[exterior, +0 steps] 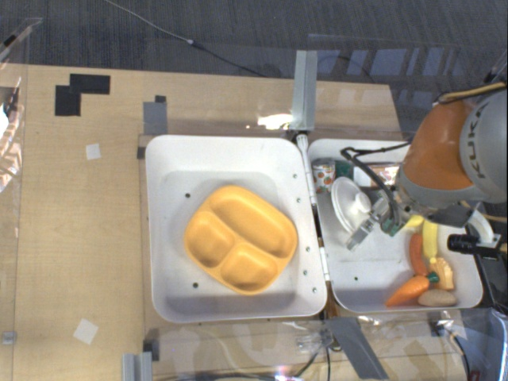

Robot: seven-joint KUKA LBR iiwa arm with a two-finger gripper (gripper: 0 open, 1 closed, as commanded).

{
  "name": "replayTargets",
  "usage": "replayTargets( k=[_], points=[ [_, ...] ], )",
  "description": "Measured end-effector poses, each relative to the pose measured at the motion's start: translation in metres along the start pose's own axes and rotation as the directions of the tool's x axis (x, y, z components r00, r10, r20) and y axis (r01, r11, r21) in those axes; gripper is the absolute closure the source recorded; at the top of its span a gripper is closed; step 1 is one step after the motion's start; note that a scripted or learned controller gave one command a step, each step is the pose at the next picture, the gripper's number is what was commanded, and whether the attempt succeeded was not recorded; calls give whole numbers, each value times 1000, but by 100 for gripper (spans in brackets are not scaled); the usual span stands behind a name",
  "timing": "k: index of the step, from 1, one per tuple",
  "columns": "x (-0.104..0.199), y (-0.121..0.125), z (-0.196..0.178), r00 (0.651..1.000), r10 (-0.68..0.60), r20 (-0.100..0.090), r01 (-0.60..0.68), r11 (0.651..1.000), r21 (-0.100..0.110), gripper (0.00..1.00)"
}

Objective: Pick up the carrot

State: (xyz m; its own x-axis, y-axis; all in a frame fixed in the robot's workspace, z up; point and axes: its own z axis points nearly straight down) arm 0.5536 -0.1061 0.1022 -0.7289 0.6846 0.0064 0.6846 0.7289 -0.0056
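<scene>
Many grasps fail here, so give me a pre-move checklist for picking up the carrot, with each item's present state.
1. Carrot in sight, lying in the right bin near its front edge: ok.
2. Gripper above the carrot: not ok, it sits left of and behind it.
3. Fingers open for the grasp: cannot tell.
4. Room around the carrot: not ok, a beige piece touches its tip and a banana lies close by.
5. Carrot not already held: ok, it lies apart from the gripper.
6. Yellow tray sits in the left bin, out of the way: ok.

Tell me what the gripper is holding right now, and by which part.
Nothing visibly: the gripper sits apart from the carrot, which lies in the right bin.
</scene>
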Motion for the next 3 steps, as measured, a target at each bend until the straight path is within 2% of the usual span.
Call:
replayTargets(
  k=[1, 2, 3],
  points=[
    [29, -55, -22, 953, -302, 15, 303, 953, -5, 0],
    [45, -43, 13, 970, -241, 21, 241, 971, -7, 0],
    [49, -36, 13, 779, -627, 29, 627, 779, -1, 0]
  ],
)
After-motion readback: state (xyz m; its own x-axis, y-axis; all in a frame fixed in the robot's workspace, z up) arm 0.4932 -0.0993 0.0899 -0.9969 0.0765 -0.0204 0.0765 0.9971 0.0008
